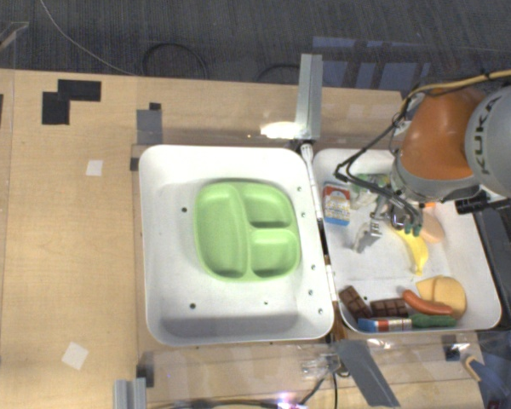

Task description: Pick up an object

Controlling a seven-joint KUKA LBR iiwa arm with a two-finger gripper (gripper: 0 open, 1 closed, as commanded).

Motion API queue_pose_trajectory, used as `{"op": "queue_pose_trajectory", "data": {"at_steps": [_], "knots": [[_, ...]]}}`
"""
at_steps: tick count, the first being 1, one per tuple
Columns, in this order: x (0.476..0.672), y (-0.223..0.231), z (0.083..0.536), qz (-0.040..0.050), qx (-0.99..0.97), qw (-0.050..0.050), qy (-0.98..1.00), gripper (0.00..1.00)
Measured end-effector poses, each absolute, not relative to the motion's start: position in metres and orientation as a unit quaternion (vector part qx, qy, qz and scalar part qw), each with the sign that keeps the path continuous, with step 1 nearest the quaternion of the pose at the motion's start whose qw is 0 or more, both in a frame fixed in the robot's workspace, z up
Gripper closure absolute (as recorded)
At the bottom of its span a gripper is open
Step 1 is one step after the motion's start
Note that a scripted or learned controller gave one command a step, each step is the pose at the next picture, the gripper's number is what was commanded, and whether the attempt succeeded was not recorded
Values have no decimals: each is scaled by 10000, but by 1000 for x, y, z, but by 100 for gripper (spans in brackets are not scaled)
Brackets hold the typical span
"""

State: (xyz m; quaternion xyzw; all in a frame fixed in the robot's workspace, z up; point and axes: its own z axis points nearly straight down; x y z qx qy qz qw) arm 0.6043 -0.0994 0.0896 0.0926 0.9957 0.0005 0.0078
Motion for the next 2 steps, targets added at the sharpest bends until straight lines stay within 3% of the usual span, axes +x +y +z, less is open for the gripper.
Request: {"op": "queue_pose_trajectory", "data": {"at_steps": [1, 2], "knots": [[609, -99, 106, 2, 898, 169, 9958, 100], [586, -83, 259, -11, -147, 113, 9998, 100]]}}
